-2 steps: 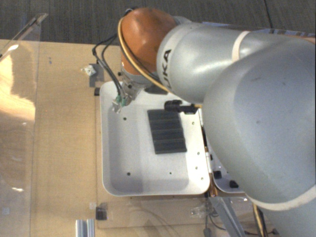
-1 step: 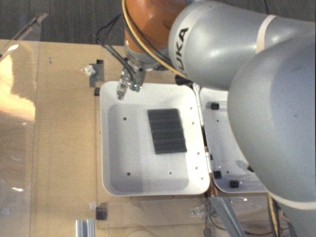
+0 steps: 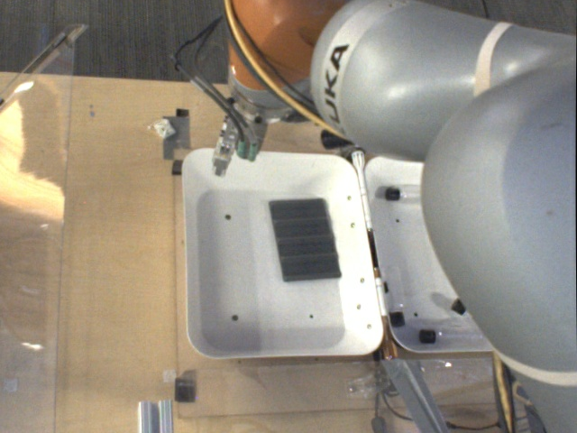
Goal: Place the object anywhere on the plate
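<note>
dark slab in left bin

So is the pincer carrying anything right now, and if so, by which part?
Nothing is held. The pincer hangs over the far left corner of the left bin with nothing between its fingers; the dark ridged plate lies bare in the bin.

A dark ribbed rectangular plate lies flat in the left bin.

One fixed camera looks down at a slant on both bins, fairly near.
</note>
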Robot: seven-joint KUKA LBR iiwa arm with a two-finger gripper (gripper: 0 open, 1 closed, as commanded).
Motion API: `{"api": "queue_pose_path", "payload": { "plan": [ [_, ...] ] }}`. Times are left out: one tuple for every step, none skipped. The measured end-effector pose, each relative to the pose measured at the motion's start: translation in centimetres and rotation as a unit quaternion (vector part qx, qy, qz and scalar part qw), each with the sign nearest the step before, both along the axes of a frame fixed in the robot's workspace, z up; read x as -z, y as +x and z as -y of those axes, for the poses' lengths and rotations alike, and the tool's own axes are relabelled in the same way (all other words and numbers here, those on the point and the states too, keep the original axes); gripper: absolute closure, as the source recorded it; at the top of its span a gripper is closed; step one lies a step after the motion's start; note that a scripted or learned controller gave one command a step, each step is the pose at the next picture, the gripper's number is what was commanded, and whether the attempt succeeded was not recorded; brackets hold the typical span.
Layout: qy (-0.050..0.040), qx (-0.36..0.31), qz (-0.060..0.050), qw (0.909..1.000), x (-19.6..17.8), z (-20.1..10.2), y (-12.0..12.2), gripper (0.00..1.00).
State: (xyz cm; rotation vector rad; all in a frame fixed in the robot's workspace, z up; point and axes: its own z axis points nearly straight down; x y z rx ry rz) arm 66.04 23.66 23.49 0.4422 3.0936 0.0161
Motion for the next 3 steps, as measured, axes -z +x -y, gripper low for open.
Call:
{"api": "queue_pose_path", "payload": {
  "plan": [
    [-0.0002,0.248,-0.007,0.9687,4.4,0.1,-0.1,1.0],
    [-0.0013,0.04,-0.005,0.9992,3.4,1.0,-5.9,1.0],
    [0.0013,0.317,-0.007,0.9484,1.2,0.1,-2.6,1.0]
  ]
}}
